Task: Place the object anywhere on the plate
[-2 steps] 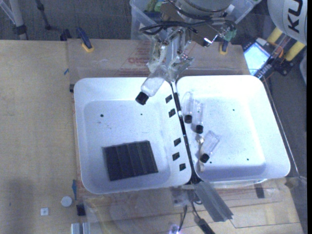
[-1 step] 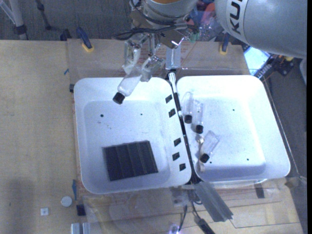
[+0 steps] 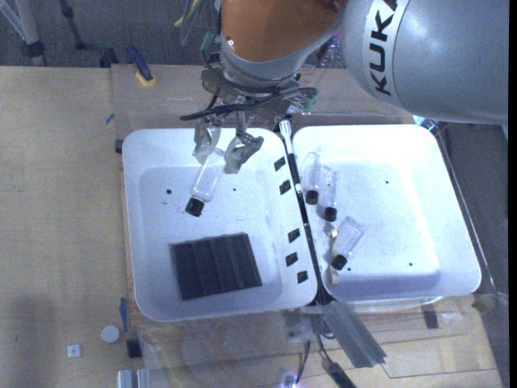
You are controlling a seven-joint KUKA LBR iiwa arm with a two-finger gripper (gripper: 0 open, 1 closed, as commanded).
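The small clear plastic bottle with a black cap [image 3: 203, 186] hangs tilted between the fingers of the two-finger gripper [image 3: 220, 146], its upper end held at the fingertips and its capped end pointing down and to the left, just below the gripper. The dark ribbed rectangular plate [image 3: 216, 266] lies flat on the floor of the left bin, well below the gripper and slightly skewed, apart from the bottle's cap.

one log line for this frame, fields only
gripper: shut on clear vial | vial: tilted, black cap down, over left bin | dark plate: bare, in the same bin | right bin: three more vials
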